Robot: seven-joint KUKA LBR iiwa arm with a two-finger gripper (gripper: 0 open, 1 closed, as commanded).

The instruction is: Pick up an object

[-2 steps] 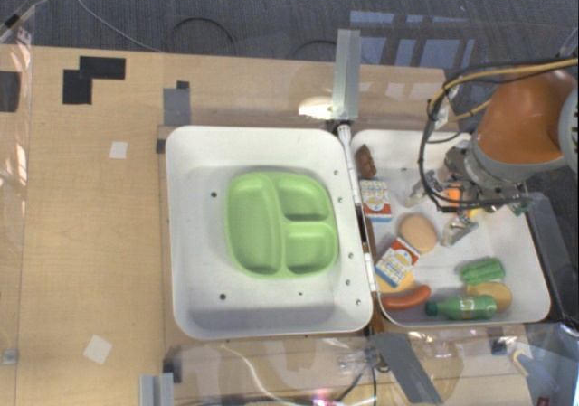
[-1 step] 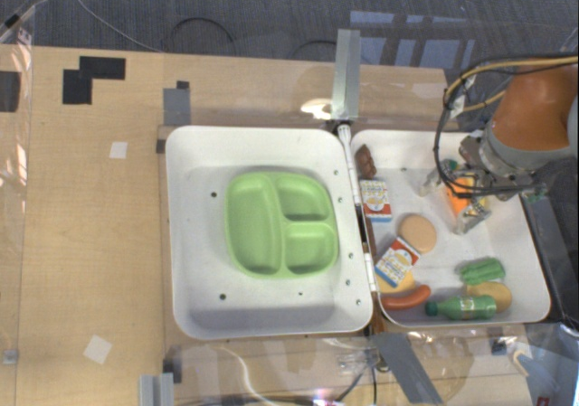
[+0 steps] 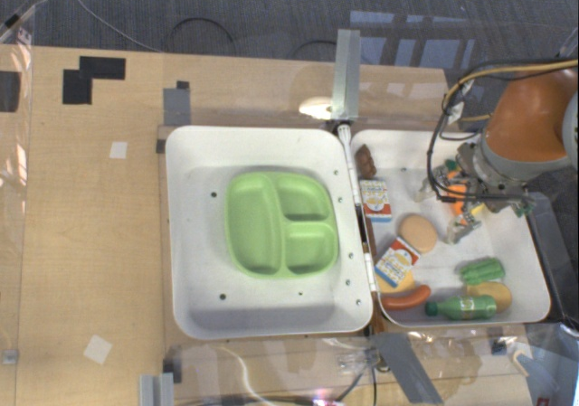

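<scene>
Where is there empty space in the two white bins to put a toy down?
In the left bin, bare white floor rings the green divided plate, widest along the near and left walls. The right bin is crowded: cartons, a bun, a hot dog and a green bottle fill its near half, with the hand above.

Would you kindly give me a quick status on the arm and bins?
Gripper low over right bin, nothing seen held. Bun just left of it, untouched. Green bottle and hot dog near front wall.

bench [image 3: 81,214]: matt wood | bins [image 3: 194,305]: smooth white plastic | tray [image 3: 280,223]: glossy green plastic
</scene>
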